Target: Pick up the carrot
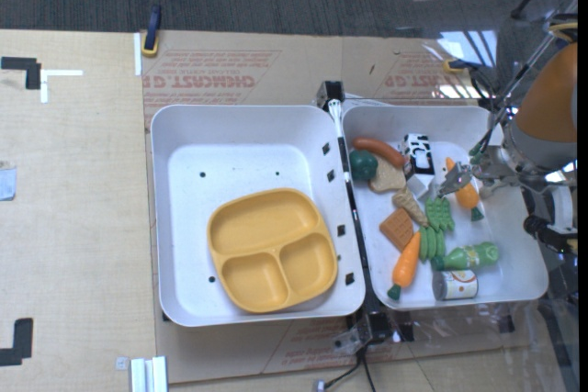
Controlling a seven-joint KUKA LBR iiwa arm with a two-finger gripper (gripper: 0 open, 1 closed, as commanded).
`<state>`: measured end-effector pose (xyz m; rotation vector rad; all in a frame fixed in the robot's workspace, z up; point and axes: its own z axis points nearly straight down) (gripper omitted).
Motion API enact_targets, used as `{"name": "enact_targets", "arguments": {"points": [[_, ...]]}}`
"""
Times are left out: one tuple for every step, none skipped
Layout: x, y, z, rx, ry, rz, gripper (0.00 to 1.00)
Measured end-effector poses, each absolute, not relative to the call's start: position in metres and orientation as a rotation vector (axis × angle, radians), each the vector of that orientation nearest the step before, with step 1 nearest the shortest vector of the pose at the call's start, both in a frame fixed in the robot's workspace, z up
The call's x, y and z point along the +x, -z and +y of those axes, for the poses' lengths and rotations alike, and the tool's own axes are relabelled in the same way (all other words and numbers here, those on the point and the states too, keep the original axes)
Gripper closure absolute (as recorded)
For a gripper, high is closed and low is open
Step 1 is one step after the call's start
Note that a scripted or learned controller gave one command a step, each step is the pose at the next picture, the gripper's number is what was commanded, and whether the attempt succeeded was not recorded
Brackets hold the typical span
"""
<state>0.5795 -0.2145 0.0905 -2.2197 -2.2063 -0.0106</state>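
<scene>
A long orange carrot (406, 262) with a green tip lies in the right bin (519, 280), near its front left. A second, smaller orange piece (467, 195) with a green end lies further right, near the bin's middle. My gripper (456, 182) hangs low in the right bin, directly over the upper end of this small orange piece and partly covering it. It is well to the right of and behind the long carrot. Whether it touches the orange piece cannot be told.
Around the carrot lie a brown cracker (397, 229), green pea pods (435, 229), a green bottle (473, 256), a tin can (456, 286), a sausage (378, 150) and a dark green vegetable (364, 164). The left bin (184, 161) holds a yellow divided plate (271, 248).
</scene>
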Motion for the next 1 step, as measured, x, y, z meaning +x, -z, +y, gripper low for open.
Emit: {"name": "enact_targets", "arguments": {"points": [[0.5791,-0.0994,-0.2179,-2.227,0.002,-2.207,1.00]]}}
